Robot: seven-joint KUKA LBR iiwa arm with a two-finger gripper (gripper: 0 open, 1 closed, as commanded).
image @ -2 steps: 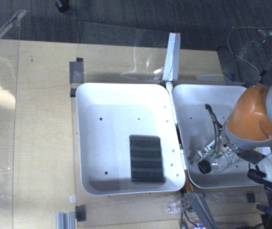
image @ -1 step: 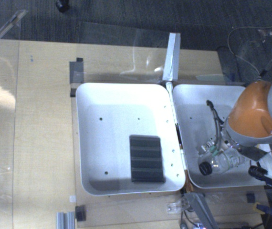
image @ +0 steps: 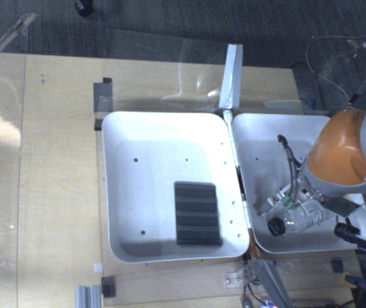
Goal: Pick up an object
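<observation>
Gripper (image: 284, 212) noted in neighbouring bin (image: 260, 140), well to view-right of blk ribbed block (image: 197, 213). Block's long axis runs near–far. Gripper's open/shut state can't be told.

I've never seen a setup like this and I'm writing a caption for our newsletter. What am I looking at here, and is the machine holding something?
A single camera above a wooden bench looks down at a slant. Two shallow white bins sit side by side. The left bin holds a black ribbed rectangular block lying flat. The grey robot arm with an orange band reaches in from the right over the right bin. Its gripper is low in that bin, but wiring and glare hide its tip, so whether it holds anything cannot be told.
</observation>
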